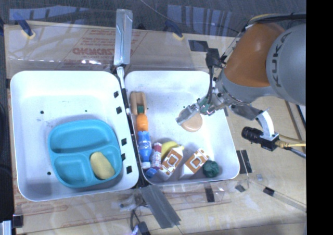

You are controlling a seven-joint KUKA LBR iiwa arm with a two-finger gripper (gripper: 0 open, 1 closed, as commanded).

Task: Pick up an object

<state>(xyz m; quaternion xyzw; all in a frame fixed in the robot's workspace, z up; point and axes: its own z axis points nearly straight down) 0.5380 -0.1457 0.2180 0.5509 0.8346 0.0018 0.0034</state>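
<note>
My gripper [186, 115] hangs over the middle of the right bin [171, 84], reaching in from the right. Directly under its tip, and touching or nearly touching it, is a round tan object [194, 124]. I cannot make out whether that object is gripped or just lies beneath. Along the bin's left wall lie a wooden block [137, 102], an orange piece [141, 122] and a blue bottle [144, 145]. At the front sit a yellow item [168, 148], two orange-and-white boxes [173, 162] [196, 161] and a green lump [210, 168].
The left bin [31, 98] bears a blue divided tray [78, 140] with a yellow oval object [102, 165] in its front right compartment. A small red-and-white bottle [156, 153] lies beside the blue bottle. A metal divider [123, 36] rises between the bins at the back.
</note>
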